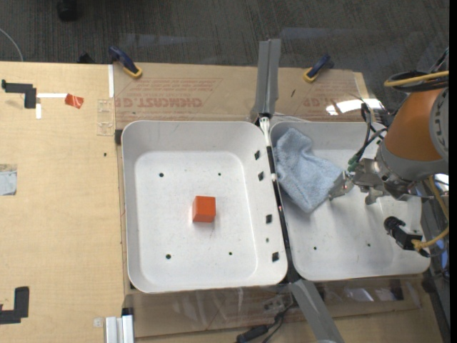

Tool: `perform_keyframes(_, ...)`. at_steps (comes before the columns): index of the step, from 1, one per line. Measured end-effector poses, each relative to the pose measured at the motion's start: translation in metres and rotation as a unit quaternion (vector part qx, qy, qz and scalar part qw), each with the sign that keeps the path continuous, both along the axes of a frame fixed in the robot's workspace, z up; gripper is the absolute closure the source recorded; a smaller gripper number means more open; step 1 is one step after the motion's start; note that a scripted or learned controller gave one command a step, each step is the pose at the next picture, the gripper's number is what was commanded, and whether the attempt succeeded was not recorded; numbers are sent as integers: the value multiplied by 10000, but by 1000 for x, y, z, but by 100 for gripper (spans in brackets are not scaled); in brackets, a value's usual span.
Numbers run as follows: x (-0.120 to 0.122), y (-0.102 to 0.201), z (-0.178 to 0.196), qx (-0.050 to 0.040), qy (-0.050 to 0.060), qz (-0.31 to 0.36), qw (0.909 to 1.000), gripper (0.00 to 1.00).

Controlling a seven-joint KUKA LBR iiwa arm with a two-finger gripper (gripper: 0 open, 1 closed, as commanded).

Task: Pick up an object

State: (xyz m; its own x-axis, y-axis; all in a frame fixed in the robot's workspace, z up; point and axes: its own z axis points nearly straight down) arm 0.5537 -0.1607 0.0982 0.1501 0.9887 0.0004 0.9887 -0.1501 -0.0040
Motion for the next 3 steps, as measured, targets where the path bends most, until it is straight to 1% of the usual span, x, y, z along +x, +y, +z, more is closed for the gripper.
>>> perform_keyframes(1,1,-2,9,-2,-8,-21,10000,100)
perform_keyframes(2,38,57,15,-5,-12,-338,9994,100)
perform_keyframes(3,84,120,94,-12,-19,-870,9962,100)
